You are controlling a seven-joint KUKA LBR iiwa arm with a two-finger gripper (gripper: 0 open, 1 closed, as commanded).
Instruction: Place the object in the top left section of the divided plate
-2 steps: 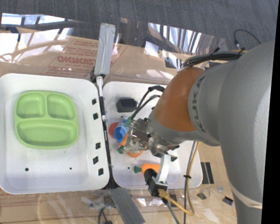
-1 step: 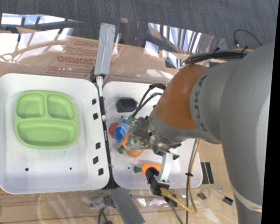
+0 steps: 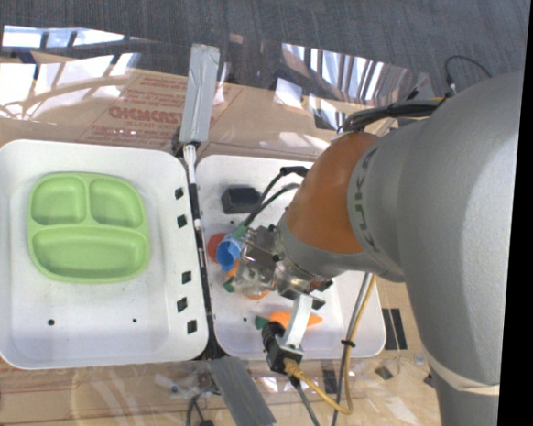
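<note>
Pick-up step in hand — end effector [image 3: 254, 273], grip state indeterminate, low among small mixed-colour objects [image 3: 223, 250] in right white bin [image 3: 367, 330]; next move — carry one to green divided plate [image 3: 88, 227], far-left section.

We see our end effector [image 3: 244, 268] low inside the right bin [image 3: 367, 339], among small objects [image 3: 227, 248] that lie just beside it. A dark object [image 3: 241, 197] sits behind it. Well to its left, the divided plate [image 3: 88, 227] rests in the left bin [image 3: 19, 326].
</note>
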